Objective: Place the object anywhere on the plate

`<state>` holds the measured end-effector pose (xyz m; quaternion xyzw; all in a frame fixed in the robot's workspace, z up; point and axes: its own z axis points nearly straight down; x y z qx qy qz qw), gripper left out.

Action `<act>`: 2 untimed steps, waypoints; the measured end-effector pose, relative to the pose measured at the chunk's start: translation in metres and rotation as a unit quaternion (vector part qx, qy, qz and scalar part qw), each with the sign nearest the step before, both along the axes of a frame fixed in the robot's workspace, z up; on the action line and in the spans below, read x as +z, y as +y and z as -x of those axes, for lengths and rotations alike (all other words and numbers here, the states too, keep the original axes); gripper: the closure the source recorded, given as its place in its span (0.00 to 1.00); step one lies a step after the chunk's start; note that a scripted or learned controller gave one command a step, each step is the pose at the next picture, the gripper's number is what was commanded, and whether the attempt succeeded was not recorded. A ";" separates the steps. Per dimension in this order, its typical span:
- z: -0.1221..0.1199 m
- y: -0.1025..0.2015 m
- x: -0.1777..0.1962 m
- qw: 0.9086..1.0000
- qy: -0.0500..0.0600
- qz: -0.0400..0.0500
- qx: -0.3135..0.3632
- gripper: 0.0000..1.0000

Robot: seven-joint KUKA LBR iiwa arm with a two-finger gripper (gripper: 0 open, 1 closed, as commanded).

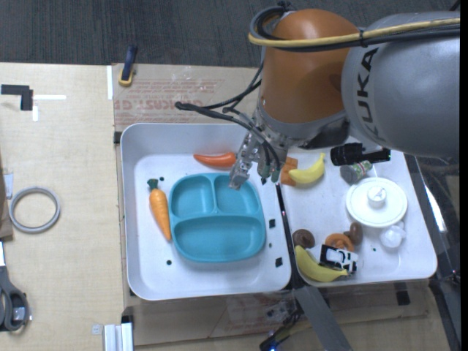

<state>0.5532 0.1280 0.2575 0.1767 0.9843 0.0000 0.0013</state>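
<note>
My end effector (248,168) hangs over the far right corner of the blue plate (217,218), and I cannot tell what state it is in or whether it carries anything. I'd judge this the placing stage, or a try just short of it. Next I need to confirm a load, then lower over a compartment. The plate sits in the left bin (139,218); it's divided in three and bare. A carrot (159,207) lies just beside its left edge, a red pepper (215,157) beyond it.
</note>
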 end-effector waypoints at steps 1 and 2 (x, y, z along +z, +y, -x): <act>0.000 0.000 0.000 1.000 0.000 0.000 0.000 0.00; -0.001 -0.001 0.009 1.000 -0.001 0.000 -0.001 1.00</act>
